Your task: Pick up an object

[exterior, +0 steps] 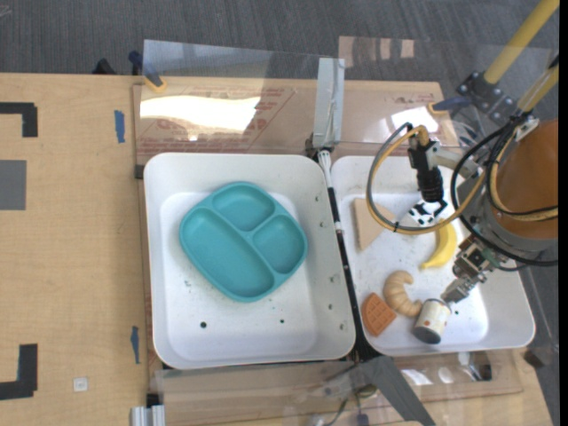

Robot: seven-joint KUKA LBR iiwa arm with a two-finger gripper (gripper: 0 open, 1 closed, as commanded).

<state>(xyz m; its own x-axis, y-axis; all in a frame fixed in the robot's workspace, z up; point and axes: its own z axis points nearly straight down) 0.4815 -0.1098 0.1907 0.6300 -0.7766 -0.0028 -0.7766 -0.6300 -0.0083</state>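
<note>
Since the end effector [459,284] hangs low over the right bin [508,325], just beside a small can [429,322] lying near the croissant [399,293] and banana [441,248], that can seems the likely target. Whether the end effector is open or closed cannot be told.

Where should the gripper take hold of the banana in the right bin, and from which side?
Take the banana at mid-length, coming straight down from above and closing across its narrow width. It lies flat on the floor of the right bin, and its curved ends taper, so they would likely slip.
</note>
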